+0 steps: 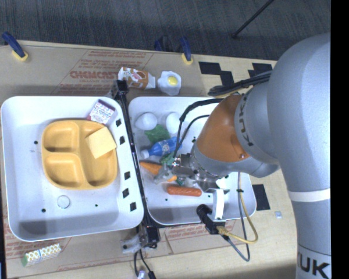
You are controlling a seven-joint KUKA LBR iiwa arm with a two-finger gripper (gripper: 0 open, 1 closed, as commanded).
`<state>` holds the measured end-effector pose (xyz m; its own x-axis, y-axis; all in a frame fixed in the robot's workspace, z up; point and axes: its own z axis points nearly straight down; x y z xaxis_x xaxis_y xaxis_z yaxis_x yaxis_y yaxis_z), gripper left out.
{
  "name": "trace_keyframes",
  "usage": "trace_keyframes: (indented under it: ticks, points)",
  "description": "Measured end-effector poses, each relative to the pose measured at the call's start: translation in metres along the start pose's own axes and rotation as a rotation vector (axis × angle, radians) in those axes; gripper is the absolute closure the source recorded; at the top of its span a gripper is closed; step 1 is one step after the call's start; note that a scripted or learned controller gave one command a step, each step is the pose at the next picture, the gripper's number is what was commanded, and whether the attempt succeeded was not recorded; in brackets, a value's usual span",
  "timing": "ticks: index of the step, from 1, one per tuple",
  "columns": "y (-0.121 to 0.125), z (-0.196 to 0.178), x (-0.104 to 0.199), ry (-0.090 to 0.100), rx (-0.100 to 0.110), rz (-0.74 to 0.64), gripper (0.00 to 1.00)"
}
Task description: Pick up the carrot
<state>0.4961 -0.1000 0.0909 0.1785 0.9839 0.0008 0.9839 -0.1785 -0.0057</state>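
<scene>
The gripper is hanging low over the middle of the right bin, under the arm's orange band; whether it is gripping anything I cannot tell. The carrot is lying flat toward the bin's front edge, just beside the gripper. Another orange piece is sitting near the bin's left wall. A yellow divided plate is resting in the left bin.

glossy white bins, seemingly plastic yellow tray
</scene>
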Motion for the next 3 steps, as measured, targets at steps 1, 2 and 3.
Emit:
trace_keyframes:
  ticks: [1,2,3]
  points:
    - [0.012,0.0,0.01,0.0,-0.002,0.133,0.0]
    - [0.012,-0.01,0.011,0.001,0.002,0.13,1.0]
    - [0.015,-0.1,0.024,0.0,-0.001,0.362,1.0]
